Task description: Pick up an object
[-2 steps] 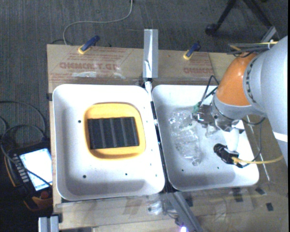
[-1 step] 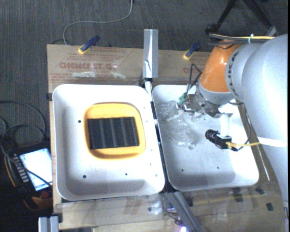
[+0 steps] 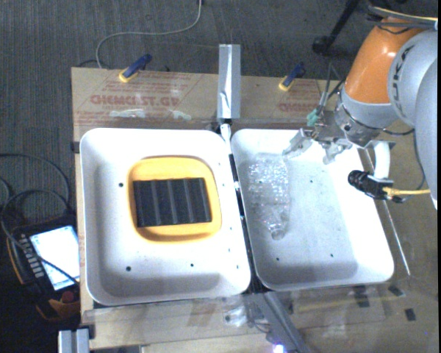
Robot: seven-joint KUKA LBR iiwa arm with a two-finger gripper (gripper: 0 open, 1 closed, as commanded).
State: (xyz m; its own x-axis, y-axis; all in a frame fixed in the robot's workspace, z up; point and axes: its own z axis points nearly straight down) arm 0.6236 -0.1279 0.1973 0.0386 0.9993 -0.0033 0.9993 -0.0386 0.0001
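Note:
A clear crumpled plastic bottle point(image 3: 269, 193) lies in the left half of the right bin point(image 3: 353, 263). A yellow-rimmed object with a black ribbed centre point(image 3: 173, 199) rests in the middle of the left bin point(image 3: 103, 263). My gripper point(image 3: 312, 146) hovers over the far edge of the right bin, up and to the right of the bottle. Its fingers are spread and open, with nothing between them.
Cardboard point(image 3: 154, 98) lies behind the bins, held by two blue clamps point(image 3: 134, 67). A metal post point(image 3: 228, 87) stands between the bins at the back. A black cable plug point(image 3: 365, 182) hangs over the right bin's right side. A tablet point(image 3: 51, 252) sits on the floor at left.

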